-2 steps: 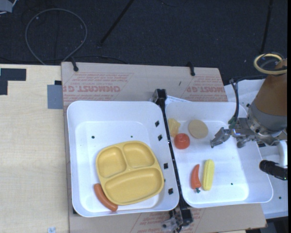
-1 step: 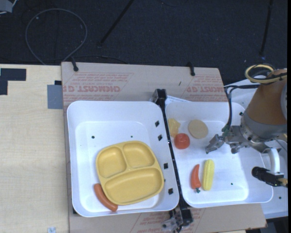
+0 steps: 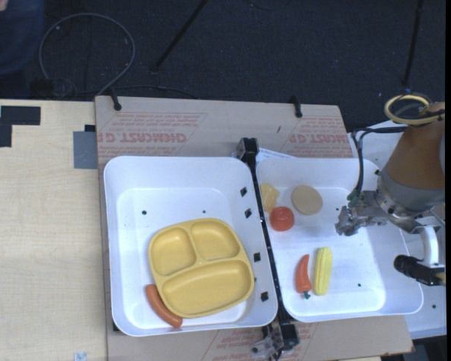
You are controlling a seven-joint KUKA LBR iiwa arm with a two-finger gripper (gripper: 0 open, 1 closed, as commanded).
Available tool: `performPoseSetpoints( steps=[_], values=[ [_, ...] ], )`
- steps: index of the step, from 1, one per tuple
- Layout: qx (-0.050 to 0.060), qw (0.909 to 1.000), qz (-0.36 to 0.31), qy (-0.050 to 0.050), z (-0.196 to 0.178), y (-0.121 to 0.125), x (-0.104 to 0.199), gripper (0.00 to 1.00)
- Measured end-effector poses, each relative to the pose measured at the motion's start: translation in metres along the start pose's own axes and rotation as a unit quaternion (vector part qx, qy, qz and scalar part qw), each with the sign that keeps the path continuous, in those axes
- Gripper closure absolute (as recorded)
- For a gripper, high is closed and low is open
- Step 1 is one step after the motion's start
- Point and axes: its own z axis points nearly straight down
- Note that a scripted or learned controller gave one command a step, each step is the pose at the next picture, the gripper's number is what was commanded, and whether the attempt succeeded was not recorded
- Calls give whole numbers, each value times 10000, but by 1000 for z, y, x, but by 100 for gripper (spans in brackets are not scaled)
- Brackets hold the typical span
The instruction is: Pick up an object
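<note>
The right bin (image 3: 376, 295) holds a yellow corn cob (image 3: 322, 270) with a red chilli pepper (image 3: 304, 274) lying beside it on its left. Farther back sit a red tomato (image 3: 282, 218), a tan round biscuit (image 3: 307, 200) and a pale yellow piece (image 3: 268, 195) against the divider. My gripper (image 3: 348, 223) hangs over the right part of this bin, to the right of the tomato and biscuit and above the corn. Nothing shows between its fingers.
The left bin (image 3: 128, 201) carries a yellow divided plate (image 3: 201, 267) with an orange sausage (image 3: 162, 307) at its front left edge. A black clamp bar (image 3: 259, 232) runs between the bins. Cardboard (image 3: 210, 126) lies under the bins, and cables hang at the right.
</note>
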Motion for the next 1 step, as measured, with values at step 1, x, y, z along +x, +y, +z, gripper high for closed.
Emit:
performPoseSetpoints(
  steps=[1],
  values=[
    [-36, 10000, -23, -9, -49, 10, 3, 100]
  ],
)
